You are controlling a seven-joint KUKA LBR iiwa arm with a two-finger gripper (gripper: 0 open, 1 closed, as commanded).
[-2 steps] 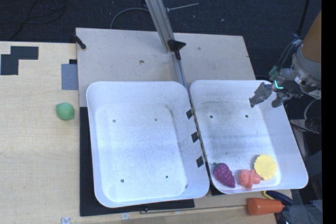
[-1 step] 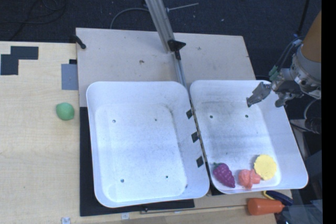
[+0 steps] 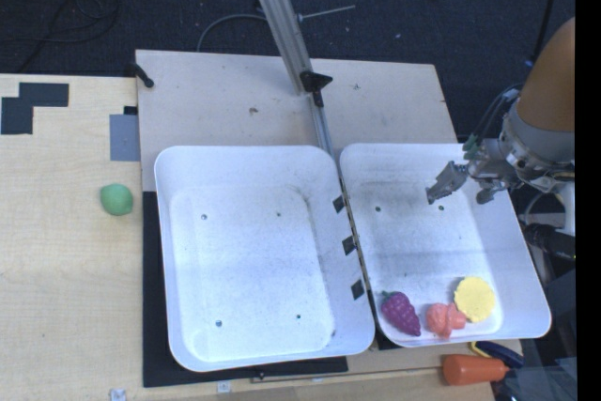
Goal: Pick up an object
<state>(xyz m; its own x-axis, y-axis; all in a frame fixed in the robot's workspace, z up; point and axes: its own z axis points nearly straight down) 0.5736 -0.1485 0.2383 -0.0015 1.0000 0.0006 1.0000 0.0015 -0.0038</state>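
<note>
Two shallow white bins sit side by side on the surface [image 3: 235, 94]. The left bin [image 3: 249, 254] occupies the centre-left of the frame. The right bin [image 3: 437, 239] holds three small things gathered along its lower edge: a purple grape-like toy [image 3: 400, 312] at the lower left corner, a pinkish-orange toy [image 3: 444, 318] just beside it to the right, and a yellow round toy [image 3: 475, 298] touching or nearly touching that one, slightly higher. The pincer [image 3: 462, 182] hangs over the upper right part of the right bin, well apart from the three toys; its two dark fingers stand spread with nothing between them. The grey arm with its orange band [image 3: 554, 80] enters from the right edge of the frame. Outside the bins, a green ball [image 3: 116, 199] lies on the wooden area at the left, and an orange object [image 3: 474, 369] lies below the right bin near the bottom edge. A metal rail [image 3: 286, 33] slants down from the top centre toward the gap between the bins.
</note>
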